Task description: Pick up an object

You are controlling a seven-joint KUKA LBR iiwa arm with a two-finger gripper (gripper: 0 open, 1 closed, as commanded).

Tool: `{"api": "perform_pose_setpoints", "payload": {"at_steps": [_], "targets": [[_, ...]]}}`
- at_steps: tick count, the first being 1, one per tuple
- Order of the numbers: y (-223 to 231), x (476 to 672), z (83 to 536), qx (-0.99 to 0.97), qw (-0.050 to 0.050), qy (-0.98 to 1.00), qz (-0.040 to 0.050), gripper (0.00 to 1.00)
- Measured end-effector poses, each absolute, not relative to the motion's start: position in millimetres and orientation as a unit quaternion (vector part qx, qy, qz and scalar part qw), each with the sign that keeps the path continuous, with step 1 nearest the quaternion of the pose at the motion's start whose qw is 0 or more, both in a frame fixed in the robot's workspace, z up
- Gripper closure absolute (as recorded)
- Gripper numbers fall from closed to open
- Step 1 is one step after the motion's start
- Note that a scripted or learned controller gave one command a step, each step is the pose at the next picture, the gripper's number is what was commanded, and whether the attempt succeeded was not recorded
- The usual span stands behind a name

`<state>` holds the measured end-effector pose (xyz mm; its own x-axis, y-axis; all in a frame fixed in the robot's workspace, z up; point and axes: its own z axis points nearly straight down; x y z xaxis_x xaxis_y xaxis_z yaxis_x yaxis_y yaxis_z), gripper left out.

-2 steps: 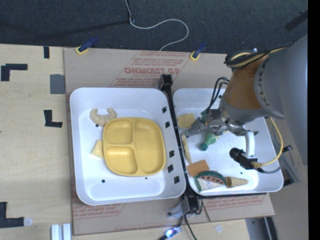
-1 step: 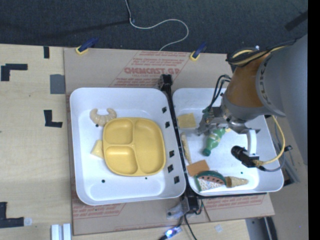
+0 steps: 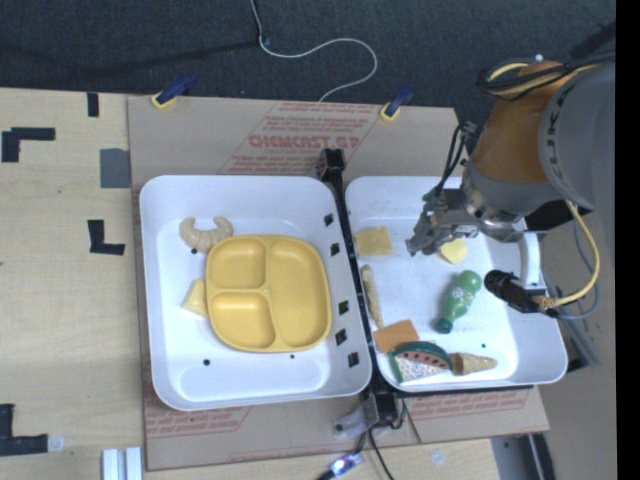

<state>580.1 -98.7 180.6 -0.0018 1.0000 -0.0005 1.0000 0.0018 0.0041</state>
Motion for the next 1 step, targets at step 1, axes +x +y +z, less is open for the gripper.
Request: {"api": "perform_pose_setpoints", "payload": {"at_steps": [1], "targets": [[-98.3, 581.2, 227.4, 0.706, 0.002, 0.708, 0.0011, 1.00]]}}
